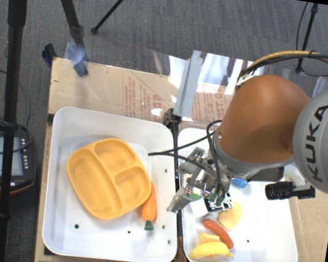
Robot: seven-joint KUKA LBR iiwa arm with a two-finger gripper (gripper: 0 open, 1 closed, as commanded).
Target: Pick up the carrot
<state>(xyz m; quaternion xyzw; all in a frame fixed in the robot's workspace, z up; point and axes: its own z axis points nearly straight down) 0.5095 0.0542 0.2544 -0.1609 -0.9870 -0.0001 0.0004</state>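
Observation:
The carrot [150, 207] is orange with a small green stem end. It lies in the left bin [54, 227], pressed against the right edge of a yellow divided plate [108, 177], with the stem end pointing toward the front. My gripper [186, 193] hangs over the divider between the two bins, just right of and slightly behind the carrot, and its lowest tip is a short way from it. The carrot rests on the bin floor, apart from the gripper. The arm's big orange and grey wrist [262, 122] covers the back of the right bin.
In the right bin [283, 253], close to the gripper, lie a red sausage [219, 231], a yellow banana [212, 251], a pale yellow piece [232, 216] and a small blue item [240, 183]. The plate takes up most of the left bin.

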